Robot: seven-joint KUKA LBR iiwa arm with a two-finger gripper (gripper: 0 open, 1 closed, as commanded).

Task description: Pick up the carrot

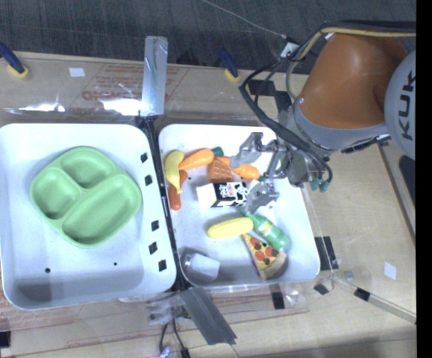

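Note:
The carrot [195,158] is orange with a dark green top and lies in the upper left of the right bin [301,222], next to a yellow banana [172,167]. My gripper [254,173] hangs over the middle of that bin, to the right of the carrot and apart from it. It is open, with one finger [247,152] toward the back and the other toward the front. A small orange piece [245,172] lies between them, beside a brown-orange toy [218,170]. I cannot tell whether the fingers touch it.
Also in the right bin are a black-and-white card [230,193], a yellow oval toy [229,228], a green bottle [270,233], a pizza slice [265,257], a grey cup [200,264] and an orange stick [175,197]. The left bin [14,274] holds a green divided plate [86,194].

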